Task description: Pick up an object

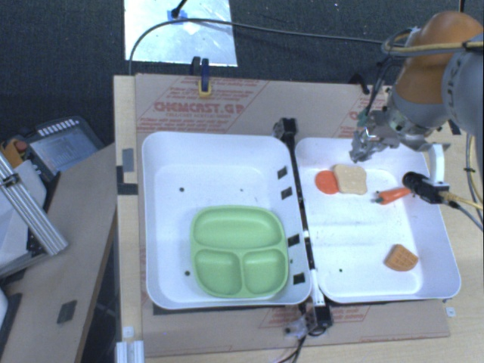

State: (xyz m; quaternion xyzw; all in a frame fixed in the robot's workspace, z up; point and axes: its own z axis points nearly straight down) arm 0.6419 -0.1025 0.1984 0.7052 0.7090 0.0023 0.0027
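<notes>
While the desk (125, 225) carried two white bins, the left bin (162, 165) held a green divided plate (239, 251). In the right bin (435, 267) lay a beige bread slice (351, 179) touching a red disc (326, 182), an orange carrot (392, 195) and a brown biscuit (401, 258). Above the bread hung the gripper (364, 149); how its jaws stood I could not tell.

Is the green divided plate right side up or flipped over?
Right side up: the green divided plate lies flat in the left bin, its three hollow compartments facing the camera.
</notes>
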